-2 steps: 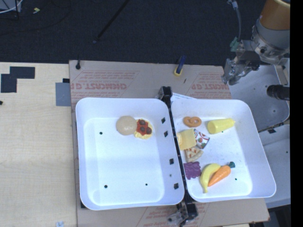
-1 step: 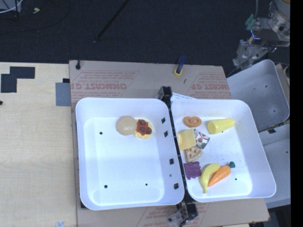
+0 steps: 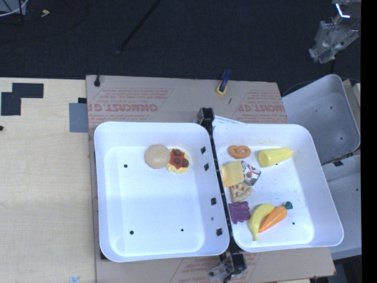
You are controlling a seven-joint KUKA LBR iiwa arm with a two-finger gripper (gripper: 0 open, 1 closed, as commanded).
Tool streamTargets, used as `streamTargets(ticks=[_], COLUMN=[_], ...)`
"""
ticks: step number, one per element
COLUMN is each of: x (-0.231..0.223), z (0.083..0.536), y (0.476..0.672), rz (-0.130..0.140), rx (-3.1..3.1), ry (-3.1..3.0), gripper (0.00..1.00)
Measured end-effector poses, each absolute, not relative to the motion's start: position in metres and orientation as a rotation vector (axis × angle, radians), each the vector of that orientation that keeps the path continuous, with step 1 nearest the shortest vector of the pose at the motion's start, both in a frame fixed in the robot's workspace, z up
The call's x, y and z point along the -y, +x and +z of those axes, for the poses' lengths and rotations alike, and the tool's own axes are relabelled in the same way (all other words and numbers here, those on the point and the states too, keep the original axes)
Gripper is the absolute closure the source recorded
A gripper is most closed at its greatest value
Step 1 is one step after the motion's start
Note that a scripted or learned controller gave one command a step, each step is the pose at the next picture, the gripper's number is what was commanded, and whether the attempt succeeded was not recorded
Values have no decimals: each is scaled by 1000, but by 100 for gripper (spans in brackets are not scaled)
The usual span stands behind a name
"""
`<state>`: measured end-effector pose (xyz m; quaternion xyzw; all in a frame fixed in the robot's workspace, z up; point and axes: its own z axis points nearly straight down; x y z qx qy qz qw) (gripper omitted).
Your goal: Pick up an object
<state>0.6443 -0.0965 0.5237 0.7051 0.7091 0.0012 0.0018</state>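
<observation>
Orange carrot (image 3: 273, 218) lies well apart from jaws (image 3: 330, 42) at upper right.

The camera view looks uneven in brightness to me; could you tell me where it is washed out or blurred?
Camera view: the shallow white plastic bins are bright, nearly washed out; the floor beyond the bench is dark; the grey metal claw at upper right looks soft and blurred.

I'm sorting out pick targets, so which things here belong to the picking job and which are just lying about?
Job: yellow toy banana, orange toy carrot, purple toy grapes, brown toy pretzel, round beige toy bun.
Lying about: blue-and-yellow clamp, brown cardboard sheet.
</observation>
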Motion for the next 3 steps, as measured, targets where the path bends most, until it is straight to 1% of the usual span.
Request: streamTargets(ticks=[1,2,3], x=[131,88,82], z=[538,430,516], y=[644,617,645], rz=[-2,-13,3], rx=[-2220,-2234,-2222], ry=[2223,2226,2216], gripper=[100,100,100])
